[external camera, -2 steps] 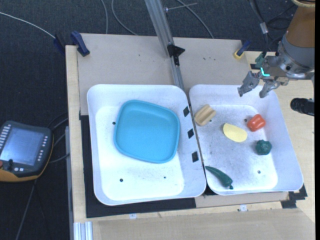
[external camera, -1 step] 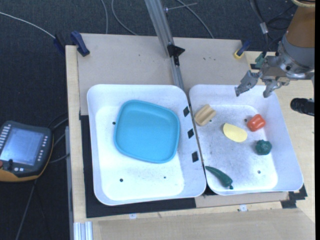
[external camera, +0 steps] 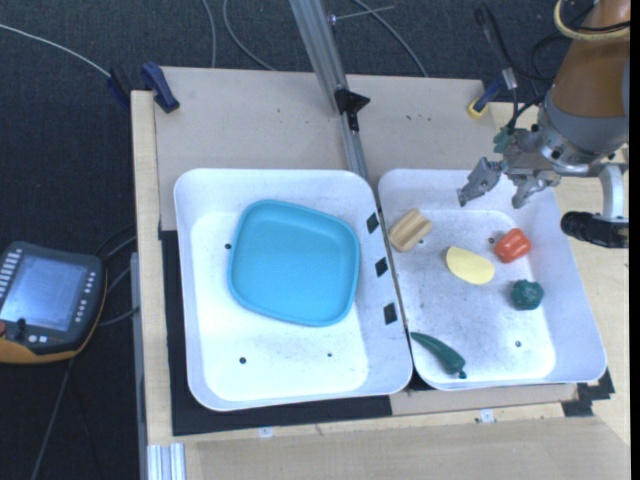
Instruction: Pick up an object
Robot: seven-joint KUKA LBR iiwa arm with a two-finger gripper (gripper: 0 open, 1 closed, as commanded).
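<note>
My gripper (external camera: 503,191) hangs over the far side of the right bin (external camera: 570,363), fingers spread open with nothing between them. Below it lie a red pepper-like piece (external camera: 512,245), a yellow lemon-shaped piece (external camera: 469,265) and a dark green broccoli-like piece (external camera: 526,293). A tan bread-like block (external camera: 409,230) sits at the bin's left edge. A green chili pepper (external camera: 439,353) lies near the front left corner. The red piece is the nearest to the gripper, just in front of it and apart from it.
The left bin (external camera: 200,368) holds a light blue square plate (external camera: 294,261). A metal pole (external camera: 322,38) slants down to the gap between the bins. A teach pendant (external camera: 45,298) lies on the floor at left. Cables run along the back.
</note>
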